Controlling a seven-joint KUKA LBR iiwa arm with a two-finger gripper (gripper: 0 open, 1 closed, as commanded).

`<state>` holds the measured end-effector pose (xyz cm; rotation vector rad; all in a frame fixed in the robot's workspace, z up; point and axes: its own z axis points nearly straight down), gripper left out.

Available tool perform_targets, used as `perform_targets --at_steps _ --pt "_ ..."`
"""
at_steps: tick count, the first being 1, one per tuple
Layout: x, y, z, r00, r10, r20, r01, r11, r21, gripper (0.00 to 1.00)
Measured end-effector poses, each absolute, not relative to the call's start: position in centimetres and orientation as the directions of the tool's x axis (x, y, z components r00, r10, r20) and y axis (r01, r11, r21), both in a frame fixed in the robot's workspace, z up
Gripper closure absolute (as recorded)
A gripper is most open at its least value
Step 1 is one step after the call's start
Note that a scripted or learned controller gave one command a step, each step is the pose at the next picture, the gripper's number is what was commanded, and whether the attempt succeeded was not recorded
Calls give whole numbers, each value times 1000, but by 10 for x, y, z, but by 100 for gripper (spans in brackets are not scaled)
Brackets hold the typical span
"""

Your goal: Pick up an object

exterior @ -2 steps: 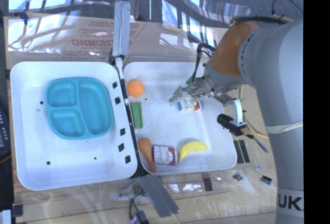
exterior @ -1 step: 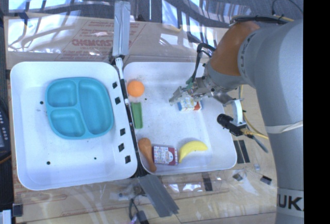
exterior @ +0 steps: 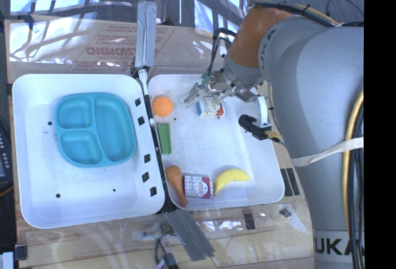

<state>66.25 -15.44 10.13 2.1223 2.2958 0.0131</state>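
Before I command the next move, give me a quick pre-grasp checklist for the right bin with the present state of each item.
1. Gripper over the right bin, at its far end: ok.
2. Target under the fingers: it hangs right by the small white packet; contact: cannot tell.
3. Anything held between the fingers: cannot tell.
4. Other items apart from the gripper: orange ball, green stick, red can and banana lie apart from it: ok.
5. Blue divided tray sits in the left bin, off the arm's path: ok.
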Motion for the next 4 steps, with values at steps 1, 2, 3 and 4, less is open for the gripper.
perform_targets --at_steps 1,2,3,4 --pt "630 -160 102 -39 999 -6 999 39 18 0" --pt "631 -160 113 -43 999 -8 999 43 18 100" --pt "574 -157 91 0 1000 0 1000 0 -4 100" --pt "574 -158 91 1 1000 0 1000 -1 -3 0"
